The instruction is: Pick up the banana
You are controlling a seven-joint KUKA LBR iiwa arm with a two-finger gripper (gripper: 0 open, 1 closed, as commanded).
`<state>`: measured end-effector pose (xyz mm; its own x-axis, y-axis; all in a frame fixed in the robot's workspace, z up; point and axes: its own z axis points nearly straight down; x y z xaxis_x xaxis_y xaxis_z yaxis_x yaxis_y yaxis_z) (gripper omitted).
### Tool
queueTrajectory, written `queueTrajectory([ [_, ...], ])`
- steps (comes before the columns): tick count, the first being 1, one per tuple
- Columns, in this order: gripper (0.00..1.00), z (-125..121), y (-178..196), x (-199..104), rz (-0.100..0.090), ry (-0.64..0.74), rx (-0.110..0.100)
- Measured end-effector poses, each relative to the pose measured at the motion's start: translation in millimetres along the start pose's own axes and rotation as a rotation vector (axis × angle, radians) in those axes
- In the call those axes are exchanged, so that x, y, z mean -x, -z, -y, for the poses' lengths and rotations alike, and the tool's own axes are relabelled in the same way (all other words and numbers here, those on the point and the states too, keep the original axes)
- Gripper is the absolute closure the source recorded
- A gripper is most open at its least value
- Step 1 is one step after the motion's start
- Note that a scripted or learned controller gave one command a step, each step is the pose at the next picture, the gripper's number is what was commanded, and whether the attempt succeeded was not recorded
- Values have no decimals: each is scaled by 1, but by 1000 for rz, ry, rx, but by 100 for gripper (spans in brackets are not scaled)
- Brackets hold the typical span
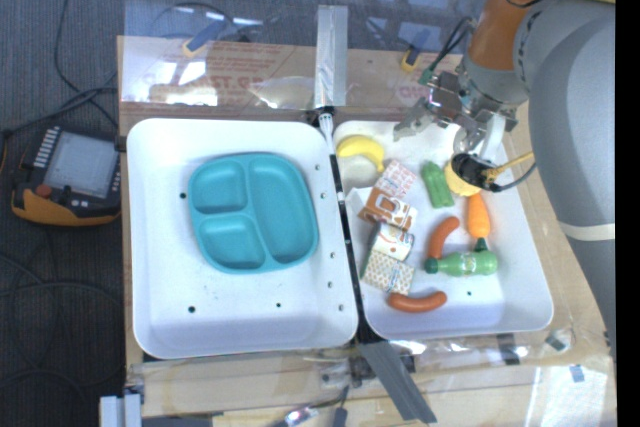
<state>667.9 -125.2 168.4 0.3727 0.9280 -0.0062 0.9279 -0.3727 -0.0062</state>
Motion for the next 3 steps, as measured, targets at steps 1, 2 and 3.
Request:
queueTrajectory([
  [1,0,9,-80,-22,4,2,-3],
  [2,0,111,11,-51,-2,-21,-4],
  [3,0,152,11,-36,-3,371,-2],
])
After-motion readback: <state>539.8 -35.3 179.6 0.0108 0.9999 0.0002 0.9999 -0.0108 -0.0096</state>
